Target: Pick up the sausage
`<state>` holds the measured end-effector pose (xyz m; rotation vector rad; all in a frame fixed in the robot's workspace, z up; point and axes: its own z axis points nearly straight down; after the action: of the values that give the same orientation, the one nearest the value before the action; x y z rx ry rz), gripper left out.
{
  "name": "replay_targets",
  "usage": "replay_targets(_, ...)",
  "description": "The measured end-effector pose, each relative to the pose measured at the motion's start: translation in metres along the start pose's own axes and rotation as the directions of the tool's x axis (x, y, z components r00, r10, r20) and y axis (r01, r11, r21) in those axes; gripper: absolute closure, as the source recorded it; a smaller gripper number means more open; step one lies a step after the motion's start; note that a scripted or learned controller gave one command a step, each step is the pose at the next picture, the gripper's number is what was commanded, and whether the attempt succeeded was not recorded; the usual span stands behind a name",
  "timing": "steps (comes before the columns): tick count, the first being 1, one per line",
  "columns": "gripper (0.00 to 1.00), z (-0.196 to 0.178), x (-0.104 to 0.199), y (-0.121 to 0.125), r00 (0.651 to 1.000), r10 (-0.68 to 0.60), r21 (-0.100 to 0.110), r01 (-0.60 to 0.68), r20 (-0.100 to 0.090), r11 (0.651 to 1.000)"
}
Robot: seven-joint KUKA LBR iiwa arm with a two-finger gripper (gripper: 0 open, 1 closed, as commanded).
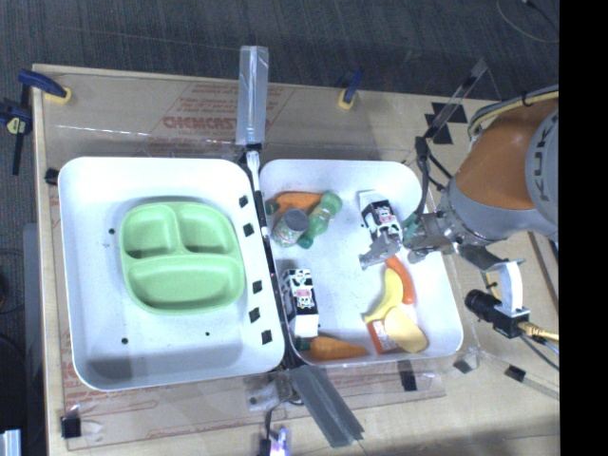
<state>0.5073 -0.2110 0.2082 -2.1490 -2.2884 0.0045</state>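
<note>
Here we judge the approach step to be in hand: the gripper [380, 248] hangs low over the right bin [432, 297], reaching in from three o'clock, and nothing shows between its fingers. How far they are spread we cannot tell, since the metal parts blur together at this slant.

The sausage [403, 281], as we read it, is the small orange-red curved piece just below the gripper, toward five o'clock from the fingertips. It lies against the upper edge of the banana [385, 300], touching or nearly so, near the bin's right wall. We are not fully sure of this reading, as the piece is small.

Around it, a small white box [379, 216] sits at twelve o'clock from the gripper, a carrot [334, 349] lies at the bin's six o'clock edge, and a milk carton [301, 302] rests by the divider at nine o'clock. The left bin [85, 350] holds a green tray [180, 257].

Next, we think, the gripper must shift slightly toward five o'clock, centre over the sausage, and come down with fingers straddling it across its narrow width, keeping clear of the banana so that only the sausage is pinched.
</note>
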Motion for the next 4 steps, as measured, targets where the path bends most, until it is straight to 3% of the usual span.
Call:
replay_targets(1, 0.00, -0.025, 0.003, -0.030, 1.000, -0.020, -0.001, 0.020, -0.002, 1.000)
replay_targets(2, 0.00, 0.003, 0.001, -0.012, 1.000, -0.008, 0.002, 0.008, -0.002, 1.000)
replay_targets(3, 0.00, 0.020, 0.041, -0.013, 0.998, -0.060, 0.000, 0.060, -0.001, 0.998)
replay_targets(4, 1.00, 0.012, 0.040, -0.012, 0.998, -0.064, 0.002, 0.064, -0.002, 0.998)
